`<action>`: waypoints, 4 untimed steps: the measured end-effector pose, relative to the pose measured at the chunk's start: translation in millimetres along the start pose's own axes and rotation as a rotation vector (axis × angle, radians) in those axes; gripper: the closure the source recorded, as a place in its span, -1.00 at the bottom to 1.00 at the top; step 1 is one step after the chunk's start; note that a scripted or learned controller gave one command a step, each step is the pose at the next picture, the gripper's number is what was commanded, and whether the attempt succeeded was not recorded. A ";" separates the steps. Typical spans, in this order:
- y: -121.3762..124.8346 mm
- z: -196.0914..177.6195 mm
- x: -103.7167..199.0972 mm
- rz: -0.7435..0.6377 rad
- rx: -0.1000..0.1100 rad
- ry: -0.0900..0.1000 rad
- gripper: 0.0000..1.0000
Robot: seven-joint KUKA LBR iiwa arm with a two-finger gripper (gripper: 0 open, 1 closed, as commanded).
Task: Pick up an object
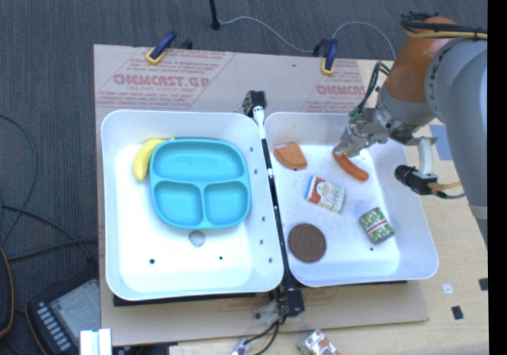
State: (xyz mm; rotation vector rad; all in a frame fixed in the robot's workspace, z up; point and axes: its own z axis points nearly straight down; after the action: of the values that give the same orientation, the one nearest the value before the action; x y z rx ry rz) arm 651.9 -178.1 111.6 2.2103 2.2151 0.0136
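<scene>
On a table carrying two white bins, the end effector (354, 142) is hovering in the right bin (412, 262), directly above the hot dog's (352, 166) upper-left end; its long axis is running diagonally down-right.

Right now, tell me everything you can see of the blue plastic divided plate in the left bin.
The blue plastic divided plate is a rounded rectangle with a raised rim and three compartments: one wide one along the far side, two smaller ones nearer the camera. It looks smooth, matte and bare inside. It lies flat on the floor of the left white bin, slightly rotated. A yellow banana lies against its left edge.
</scene>
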 end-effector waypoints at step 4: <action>-92.4 -74.8 104.1 0.000 0.014 0.003 1.00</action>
State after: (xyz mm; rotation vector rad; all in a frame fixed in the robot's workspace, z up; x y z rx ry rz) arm 558.2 -74.1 184.8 2.2190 2.2234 0.0009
